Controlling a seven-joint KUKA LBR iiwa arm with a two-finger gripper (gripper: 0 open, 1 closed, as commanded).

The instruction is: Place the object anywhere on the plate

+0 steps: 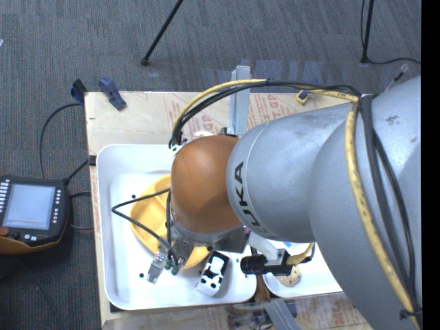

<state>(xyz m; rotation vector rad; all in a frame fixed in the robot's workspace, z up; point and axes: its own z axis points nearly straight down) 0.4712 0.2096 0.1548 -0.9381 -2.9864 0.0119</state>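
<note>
A yellow plate [146,220] lies in the left white bin [104,205], and the arm's orange band and grey body hide its right part. My gripper [163,262] hangs low over the plate's front edge, small and partly covered by the wrist. A white block with black marks [213,273] rests on the bin floor just right of the gripper, off the plate. A thin black cable [134,203] loops across the plate.
The right bin [302,287] is mostly hidden under the arm; a small brown and white object [293,275] lies at its near-left corner. A blue clamp [112,92] sits at the bench's back-left corner. A teach pendant [31,212] lies on the floor at left.
</note>
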